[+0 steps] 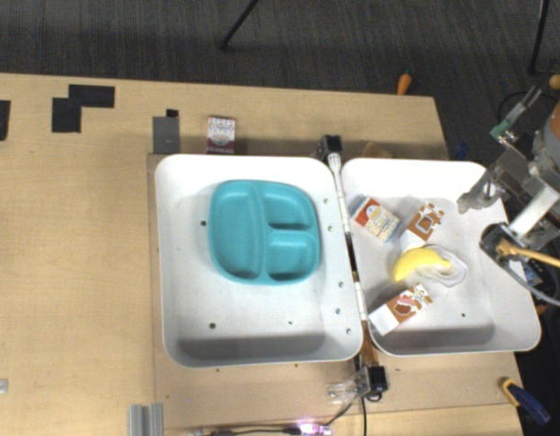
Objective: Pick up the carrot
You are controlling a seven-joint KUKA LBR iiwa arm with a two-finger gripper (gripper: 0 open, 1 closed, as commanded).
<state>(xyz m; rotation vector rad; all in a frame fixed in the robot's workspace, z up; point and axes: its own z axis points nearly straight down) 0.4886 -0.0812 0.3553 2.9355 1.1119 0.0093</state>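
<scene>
Gripper (475,198) at right bin (479,332) rim; open vs closed, can't tell. Likeliest carrot: small orange obj (404,83) past bench (80,243) far edge. Verify target first, don't grab yellow item (418,263).

Fixed cam overhead, slanted down; left bin (184,325), right bin (475,330) framed.
</scene>
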